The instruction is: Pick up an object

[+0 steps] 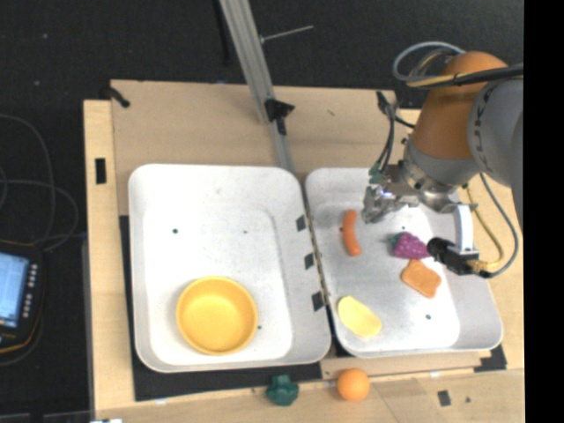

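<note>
Seen from above: two-finger metal gripper [381, 203] low in the right shallow white bin [471, 324], just beside a long orange sausage-shaped toy [352, 233]. Cannot tell how wide the fingers stand. Nothing seen held. Round yellow bowl [217, 315] in the left white bin [211, 192].

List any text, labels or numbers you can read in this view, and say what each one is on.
No text can be read here.
The handheld screen at the left edge glows, but its contents are too small and blurred to read.
The two bins, the yellow bowl and the gripper show no lettering.
</note>
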`<state>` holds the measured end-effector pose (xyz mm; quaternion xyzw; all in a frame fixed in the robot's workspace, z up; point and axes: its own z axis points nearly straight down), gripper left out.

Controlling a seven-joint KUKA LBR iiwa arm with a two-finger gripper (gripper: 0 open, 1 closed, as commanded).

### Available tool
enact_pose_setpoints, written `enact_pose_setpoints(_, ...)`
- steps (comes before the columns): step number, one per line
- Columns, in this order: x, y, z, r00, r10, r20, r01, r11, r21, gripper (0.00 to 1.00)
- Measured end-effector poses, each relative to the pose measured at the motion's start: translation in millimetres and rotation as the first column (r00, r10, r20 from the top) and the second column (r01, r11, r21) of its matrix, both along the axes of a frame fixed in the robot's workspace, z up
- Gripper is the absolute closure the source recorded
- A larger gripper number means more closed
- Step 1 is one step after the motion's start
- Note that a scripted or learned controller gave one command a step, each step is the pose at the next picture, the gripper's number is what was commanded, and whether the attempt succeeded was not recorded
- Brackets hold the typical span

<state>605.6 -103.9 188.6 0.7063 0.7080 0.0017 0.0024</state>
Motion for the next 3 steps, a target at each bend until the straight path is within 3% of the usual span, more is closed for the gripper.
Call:
enact_pose_setpoints(1,1.2,-1.3,24.8,1.0,0.0,-0.002,0.0,1.0,0.0,1.0)
enact_pose_setpoints(3,-28.4,98.8,22.0,1.0,0.004,-0.006,-0.004,1.0,0.002,1.0)
